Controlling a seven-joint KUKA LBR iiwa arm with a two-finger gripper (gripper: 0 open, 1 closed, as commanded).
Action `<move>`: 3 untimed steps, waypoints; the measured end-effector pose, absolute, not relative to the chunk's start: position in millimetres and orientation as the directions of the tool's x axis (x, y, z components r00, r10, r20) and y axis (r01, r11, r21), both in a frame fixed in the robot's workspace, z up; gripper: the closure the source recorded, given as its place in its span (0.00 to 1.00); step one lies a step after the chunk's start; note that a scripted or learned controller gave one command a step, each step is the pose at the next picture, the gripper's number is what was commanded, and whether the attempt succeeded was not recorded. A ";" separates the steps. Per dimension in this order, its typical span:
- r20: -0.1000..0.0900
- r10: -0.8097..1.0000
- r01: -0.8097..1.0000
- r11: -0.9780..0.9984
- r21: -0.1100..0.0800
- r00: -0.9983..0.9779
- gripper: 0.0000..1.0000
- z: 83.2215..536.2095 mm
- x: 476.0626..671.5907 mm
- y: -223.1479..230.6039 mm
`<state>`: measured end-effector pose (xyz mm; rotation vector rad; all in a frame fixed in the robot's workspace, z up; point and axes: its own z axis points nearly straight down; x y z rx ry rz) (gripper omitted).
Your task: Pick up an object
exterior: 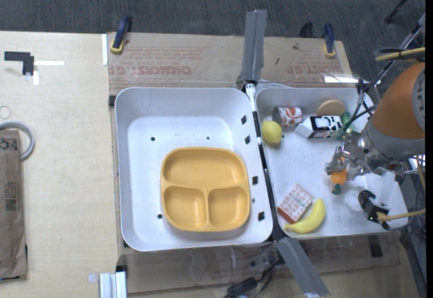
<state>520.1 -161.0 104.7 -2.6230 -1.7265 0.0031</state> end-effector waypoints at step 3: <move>-0.003 0.866 0.866 -0.500 -0.002 0.500 0.00 260.9 568.2 -120.0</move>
